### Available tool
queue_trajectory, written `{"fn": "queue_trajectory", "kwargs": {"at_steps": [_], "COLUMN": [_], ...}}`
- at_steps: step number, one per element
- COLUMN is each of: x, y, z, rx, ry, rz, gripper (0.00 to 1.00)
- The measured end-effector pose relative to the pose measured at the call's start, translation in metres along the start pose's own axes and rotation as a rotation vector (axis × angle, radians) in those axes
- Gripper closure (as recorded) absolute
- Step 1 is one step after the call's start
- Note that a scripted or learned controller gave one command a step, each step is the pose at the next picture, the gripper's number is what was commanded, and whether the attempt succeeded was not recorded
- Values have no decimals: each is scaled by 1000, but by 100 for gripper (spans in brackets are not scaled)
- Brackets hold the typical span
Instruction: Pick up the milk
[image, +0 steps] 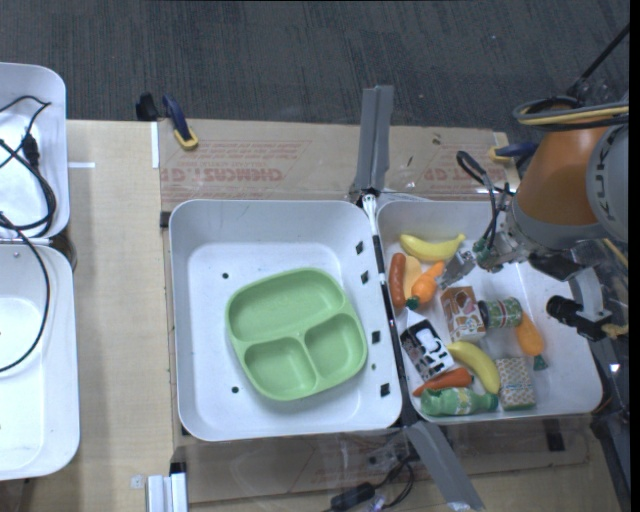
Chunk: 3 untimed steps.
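While the gripper (462, 266) is hovering (finger state indeterminate), the milk (424, 346) is lying flat, long axis diagonal, crowding the right bin's (590, 400) left wall.

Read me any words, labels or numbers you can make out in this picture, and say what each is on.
Flat brown cardboard sheet behind the bins: red print, upside down in this view, too blurred to read.
Black-and-white milk carton in the right white bin: bold markings, not legible.
Small brown printed box: label too small.
Dark can: label too small.
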<state>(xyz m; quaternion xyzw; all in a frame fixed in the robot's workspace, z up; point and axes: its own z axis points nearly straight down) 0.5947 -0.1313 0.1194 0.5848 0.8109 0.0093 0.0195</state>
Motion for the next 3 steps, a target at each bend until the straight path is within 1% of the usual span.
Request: {"fn": "queue_trajectory", "kwargs": {"at_steps": [1, 2, 3], "x": [27, 25, 89], "y": [-47, -47, 26], "z": [26, 16, -72], "rx": [39, 37, 42], "ry": [21, 20, 16], "rz": [1, 6, 214], "gripper": [0, 100, 100]}}
